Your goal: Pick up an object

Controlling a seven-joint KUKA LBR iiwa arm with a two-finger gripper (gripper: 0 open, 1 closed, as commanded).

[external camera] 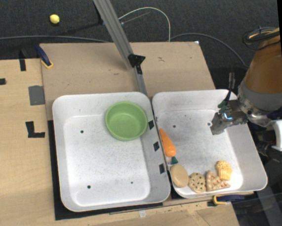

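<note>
My gripper (pixel 220 125) hangs over the right side of the right bin (pixel 194 100); I cannot tell whether it is released or clenched, and nothing shows in it. The things to pick lie lower in that bin: a carrot (pixel 167 143) by the left wall, a bread roll (pixel 179 175), a cookie (pixel 197 182), and corn (pixel 224 169). I should choose one standing apart, probably the carrot, and descend squarely. A green bowl (pixel 126 120) sits in the left bin (pixel 89 189). Cardboard bench (pixel 11 107); dark floor at the top.
</note>
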